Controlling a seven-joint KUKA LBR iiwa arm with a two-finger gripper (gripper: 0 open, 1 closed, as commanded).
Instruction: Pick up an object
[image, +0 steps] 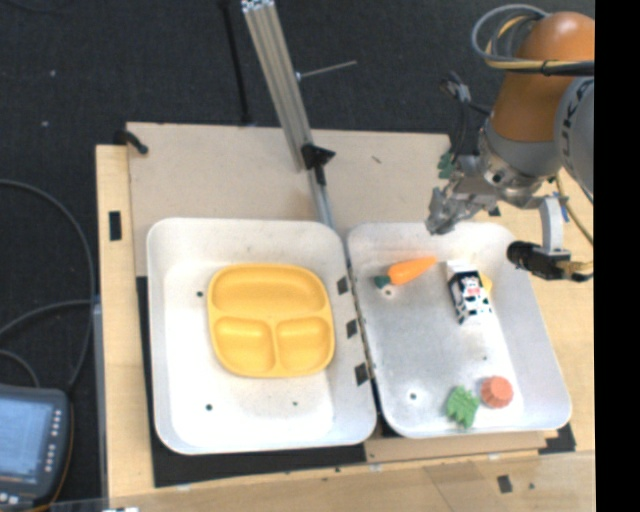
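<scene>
My gripper (440, 222) hangs over the far edge of the right bin (440, 400), its tip pointing down with nothing visibly held. An orange toy carrot (410, 270) with a green stub lies just below and left of the gripper. To the carrot's right lies a small black-and-white block (468, 296), which looks like a toy cow, with a bit of yellow behind it. At the near edge of the right bin sit a green leafy toy (461, 406) and an orange-red round piece (496, 392), touching each other.
A yellow three-compartment plate (270, 320) lies in the left bin (180, 400). A slanted aluminium rail (285, 90) rises from the bench behind the gap between the bins. A tablet (30, 440) sits off the bench at the lower left.
</scene>
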